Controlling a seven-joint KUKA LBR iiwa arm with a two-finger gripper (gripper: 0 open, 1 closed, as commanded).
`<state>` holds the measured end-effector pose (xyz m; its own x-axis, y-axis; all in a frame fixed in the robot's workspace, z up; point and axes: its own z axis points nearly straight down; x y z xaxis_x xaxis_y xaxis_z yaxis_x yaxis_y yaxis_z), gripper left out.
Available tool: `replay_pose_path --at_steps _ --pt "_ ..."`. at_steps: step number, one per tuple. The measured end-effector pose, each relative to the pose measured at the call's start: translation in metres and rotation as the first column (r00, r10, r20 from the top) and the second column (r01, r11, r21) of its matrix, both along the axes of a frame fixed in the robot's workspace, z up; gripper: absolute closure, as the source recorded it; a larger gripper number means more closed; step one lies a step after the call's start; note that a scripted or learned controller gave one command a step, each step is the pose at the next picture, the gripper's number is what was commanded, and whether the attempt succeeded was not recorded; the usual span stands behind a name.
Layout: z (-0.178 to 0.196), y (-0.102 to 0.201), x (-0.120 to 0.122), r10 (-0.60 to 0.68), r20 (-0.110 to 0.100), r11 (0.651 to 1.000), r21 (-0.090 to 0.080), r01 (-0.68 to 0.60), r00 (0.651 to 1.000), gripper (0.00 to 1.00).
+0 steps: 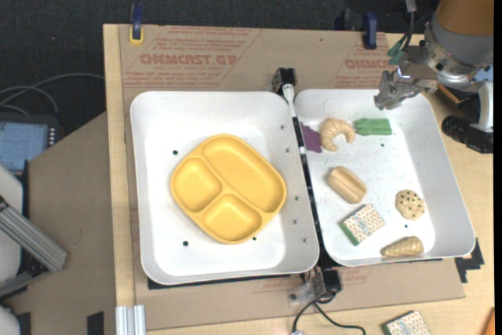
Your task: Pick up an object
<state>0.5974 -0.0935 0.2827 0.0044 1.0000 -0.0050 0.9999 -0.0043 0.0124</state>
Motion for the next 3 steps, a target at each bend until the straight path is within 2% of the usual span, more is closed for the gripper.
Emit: replay_pose_path --at_steps 1,2,3 --pt "-0.042 -0.048 -0.013 -0.001 -0.018 1.0 0.004 0.001 1.0 1.0" --pt "-0.039 -0.045 -0.011 0.004 -0.014 1.0 0.005 -0.004 1.0 0.0" --pt "-0.201 -0.047 0.027 0.005 -0.028 1.0 0.009 -0.005 1.0 0.0"
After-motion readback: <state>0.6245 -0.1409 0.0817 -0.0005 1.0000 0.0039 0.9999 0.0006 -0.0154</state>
